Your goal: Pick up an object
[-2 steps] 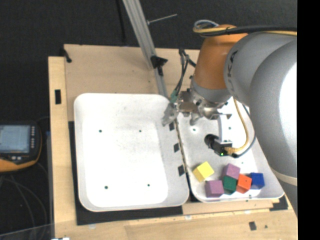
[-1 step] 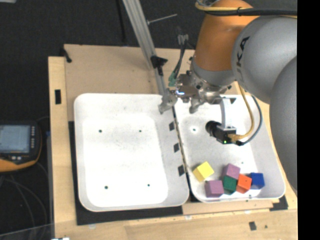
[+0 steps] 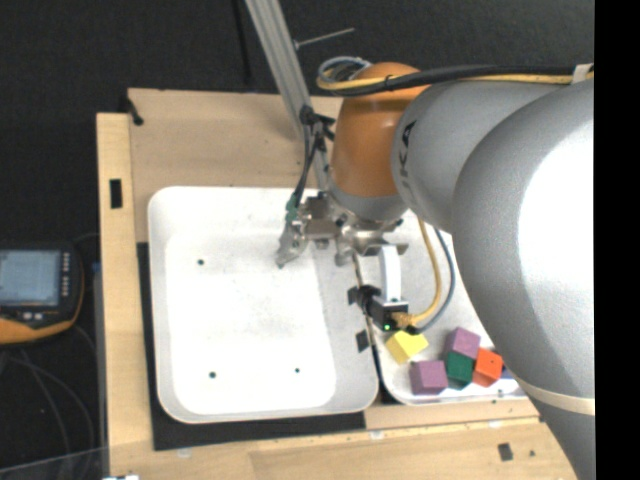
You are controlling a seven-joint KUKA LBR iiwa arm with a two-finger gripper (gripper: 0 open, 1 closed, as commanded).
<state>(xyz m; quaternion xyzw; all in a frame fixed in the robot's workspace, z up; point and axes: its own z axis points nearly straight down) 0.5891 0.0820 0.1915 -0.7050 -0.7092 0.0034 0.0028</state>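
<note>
Currently the claw [image 3: 292,253] hangs over the left bin's [image 3: 180,218] far right part; its opening cannot be told. Small blocks lie in the right bin's [image 3: 400,393] near end: yellow [image 3: 407,346], two purple [image 3: 428,376], green [image 3: 459,367], orange [image 3: 488,366].

Grey arm [image 3: 520,198], orange wrist band [image 3: 365,133]

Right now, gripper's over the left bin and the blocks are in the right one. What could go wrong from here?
1. The gripper hangs over a bare part of the left bin; a descent here would likely close on nothing.
2. The blocks sit packed in the right bin's near corner: yellow block, purple block, green block, orange block. A grasp may nudge neighbours or hit the wall.
3. The arm covers much of that bin, so the camera may miss a failed pick.
</note>
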